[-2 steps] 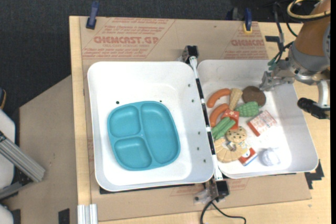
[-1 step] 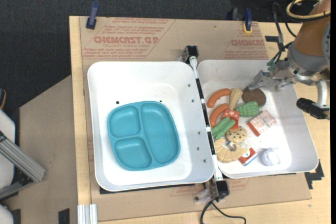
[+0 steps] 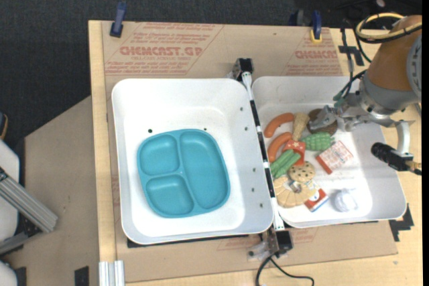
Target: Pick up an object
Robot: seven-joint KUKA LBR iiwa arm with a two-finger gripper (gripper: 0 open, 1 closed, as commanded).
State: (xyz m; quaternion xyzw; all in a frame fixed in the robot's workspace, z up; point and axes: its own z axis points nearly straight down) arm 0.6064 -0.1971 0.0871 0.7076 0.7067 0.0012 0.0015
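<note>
The right bin (image 3: 382,207) holds a heap of toy food: an orange sausage (image 3: 279,122), a red sausage (image 3: 279,143), a beige piece (image 3: 300,122), a knobbly green item (image 3: 317,141), green pods (image 3: 285,161), a chocolate-chip cookie (image 3: 301,173), a tan wedge (image 3: 290,195), a red-and-white packet (image 3: 334,156), a small red-and-white piece (image 3: 316,200) and a clear whitish lump (image 3: 345,199). My gripper (image 3: 326,119) hangs low over the heap's far right side, just above the knobbly green item and beside the beige piece. Nothing visibly sits in it.
The left bin (image 3: 127,104) contains a blue three-compartment tray (image 3: 182,172). A black divider rail (image 3: 258,137) separates the bins. The grey arm with its orange band (image 3: 392,67) comes in from the right, above the right bin's far corner. Clamps (image 3: 118,18) hold the board's rear edge.
</note>
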